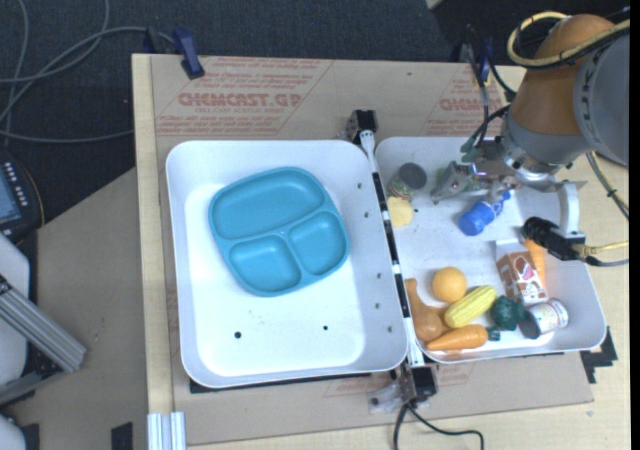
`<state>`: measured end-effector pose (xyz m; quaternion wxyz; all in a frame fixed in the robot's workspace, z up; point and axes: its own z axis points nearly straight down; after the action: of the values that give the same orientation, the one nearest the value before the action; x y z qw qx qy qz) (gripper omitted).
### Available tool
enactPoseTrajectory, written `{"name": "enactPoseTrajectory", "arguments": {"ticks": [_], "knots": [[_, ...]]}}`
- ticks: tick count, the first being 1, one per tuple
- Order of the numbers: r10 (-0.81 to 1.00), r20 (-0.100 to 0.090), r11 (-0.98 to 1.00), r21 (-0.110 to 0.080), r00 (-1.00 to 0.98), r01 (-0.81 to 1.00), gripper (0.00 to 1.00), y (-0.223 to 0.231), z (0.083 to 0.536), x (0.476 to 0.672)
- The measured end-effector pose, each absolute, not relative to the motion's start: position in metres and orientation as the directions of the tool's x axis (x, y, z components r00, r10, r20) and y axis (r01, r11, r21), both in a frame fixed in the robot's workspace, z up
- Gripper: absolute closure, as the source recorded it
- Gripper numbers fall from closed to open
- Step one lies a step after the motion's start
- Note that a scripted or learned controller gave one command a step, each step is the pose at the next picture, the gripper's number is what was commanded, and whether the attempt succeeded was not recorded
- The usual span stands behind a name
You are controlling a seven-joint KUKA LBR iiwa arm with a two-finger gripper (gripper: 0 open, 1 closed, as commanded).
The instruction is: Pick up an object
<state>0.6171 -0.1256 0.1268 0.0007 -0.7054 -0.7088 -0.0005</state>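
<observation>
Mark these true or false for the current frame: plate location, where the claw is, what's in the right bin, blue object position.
1. The blue plate lies in the left bin. True.
2. The claw is over the left bin. False: it is over the right bin.
3. An orange lies in the right bin. True.
4. The plate has one compartment. False: it has three.
5. A small blue object lies in the right bin near the claw. True.
</observation>
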Motion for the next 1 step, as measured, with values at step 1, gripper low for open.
{"name": "enactPoseTrajectory", "arguments": {"ticks": [1], "knots": [[1.000,-0.008,-0.001,0.019,0.002,1.000,0.00,-0.1498,0.0985,0.5974]]}}
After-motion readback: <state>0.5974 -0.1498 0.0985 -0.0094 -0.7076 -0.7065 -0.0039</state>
